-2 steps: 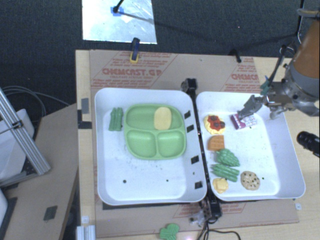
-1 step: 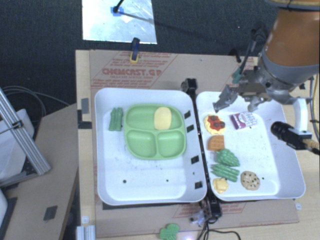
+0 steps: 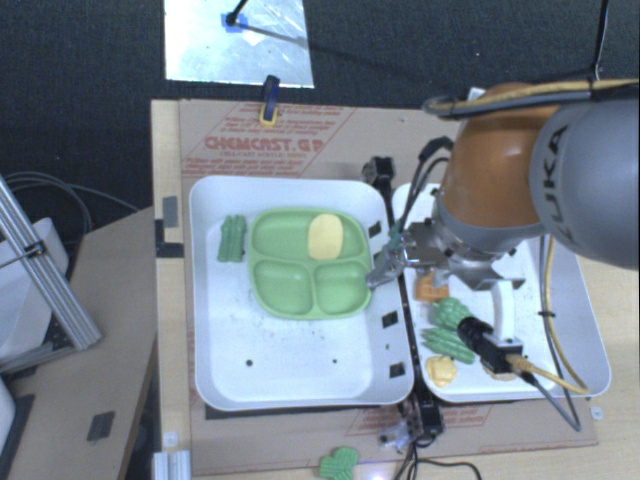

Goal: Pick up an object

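Grey arm point(image 3: 520, 183) reaching from three o'clock, gripper point(image 3: 388, 265) over the divide between bins, its grip impossible to judge, green divided plate point(image 3: 305, 268) in left bin point(image 3: 290, 368), yellow piece point(image 3: 325, 236) at its one o'clock, green toys point(image 3: 450, 326) in right bin point(image 3: 590, 358).

two white bins point(image 3: 215, 368), one green tray point(image 3: 285, 288), one yellow piece point(image 3: 325, 236), one green bundle point(image 3: 232, 238)
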{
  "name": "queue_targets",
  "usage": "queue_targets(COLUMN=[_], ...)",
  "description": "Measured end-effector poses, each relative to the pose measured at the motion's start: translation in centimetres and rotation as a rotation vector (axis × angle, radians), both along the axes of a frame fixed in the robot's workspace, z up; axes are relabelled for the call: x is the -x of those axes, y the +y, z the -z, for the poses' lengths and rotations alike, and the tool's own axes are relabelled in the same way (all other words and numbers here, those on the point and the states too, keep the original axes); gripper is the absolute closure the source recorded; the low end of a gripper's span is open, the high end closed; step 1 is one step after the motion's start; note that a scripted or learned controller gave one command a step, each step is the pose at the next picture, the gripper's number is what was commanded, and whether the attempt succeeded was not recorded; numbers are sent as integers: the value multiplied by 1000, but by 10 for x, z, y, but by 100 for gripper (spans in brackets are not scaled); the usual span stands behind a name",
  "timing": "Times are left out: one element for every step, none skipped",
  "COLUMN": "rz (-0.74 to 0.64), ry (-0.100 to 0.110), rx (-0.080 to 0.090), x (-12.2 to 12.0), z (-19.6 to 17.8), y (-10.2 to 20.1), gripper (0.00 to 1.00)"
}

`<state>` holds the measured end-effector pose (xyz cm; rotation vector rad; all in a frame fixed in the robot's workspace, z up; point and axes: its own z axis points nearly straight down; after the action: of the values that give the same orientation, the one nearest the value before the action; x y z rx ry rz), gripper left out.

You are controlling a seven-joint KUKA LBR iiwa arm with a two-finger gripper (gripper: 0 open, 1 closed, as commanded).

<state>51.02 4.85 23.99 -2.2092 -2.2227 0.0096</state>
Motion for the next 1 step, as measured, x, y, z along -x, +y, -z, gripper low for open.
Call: queue_targets(rz=[12], ry=[-5], rx=[4], x=[25], z=[58], y=[-71], gripper=[0])
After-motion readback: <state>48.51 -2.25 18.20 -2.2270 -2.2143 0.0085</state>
